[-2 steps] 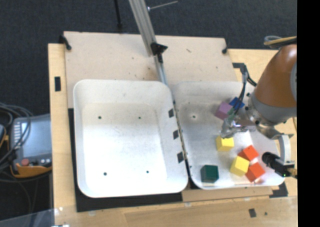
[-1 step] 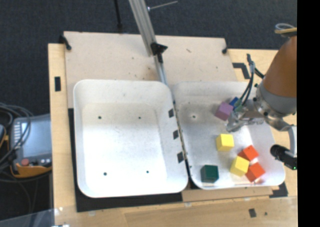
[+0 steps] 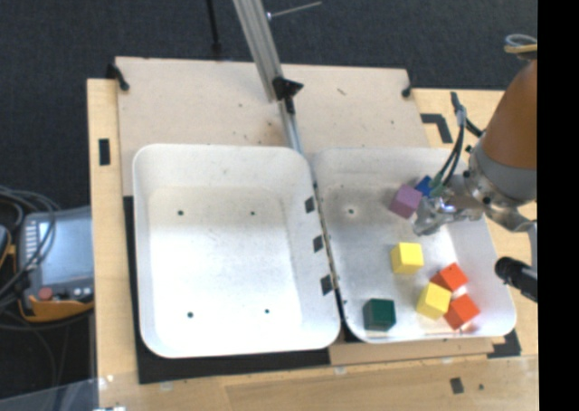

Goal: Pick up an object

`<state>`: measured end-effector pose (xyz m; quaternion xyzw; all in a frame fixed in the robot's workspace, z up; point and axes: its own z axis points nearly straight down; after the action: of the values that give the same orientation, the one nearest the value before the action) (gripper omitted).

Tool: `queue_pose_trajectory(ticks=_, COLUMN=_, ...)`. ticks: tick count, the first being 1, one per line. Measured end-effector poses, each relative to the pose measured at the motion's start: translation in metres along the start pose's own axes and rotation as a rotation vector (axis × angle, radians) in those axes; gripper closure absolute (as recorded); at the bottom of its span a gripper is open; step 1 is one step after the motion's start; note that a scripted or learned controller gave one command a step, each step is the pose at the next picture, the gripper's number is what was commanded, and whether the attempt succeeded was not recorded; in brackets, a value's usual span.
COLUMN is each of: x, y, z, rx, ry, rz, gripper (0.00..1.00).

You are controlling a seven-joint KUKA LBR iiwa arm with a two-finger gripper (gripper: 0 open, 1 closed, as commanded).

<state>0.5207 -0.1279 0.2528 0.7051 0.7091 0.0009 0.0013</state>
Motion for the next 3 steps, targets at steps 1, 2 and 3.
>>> queue_pose_trajectory(ticks=1, x=0.053, y=0.011, z=0.012, rx=0.004, ry=0.002, rz=-0.001, gripper=1.0)
queue_pose_trajectory(ticks=2, x=0.104, y=0.015, z=0.022, rx=0.005, ry=0.002, rz=-0.001, gripper=1.0)
queue_pose_trajectory(ticks=3, x=0.152, y=0.029, z=0.015, rx=0.002, ry=0.002, rz=-0.002, gripper=1.0)
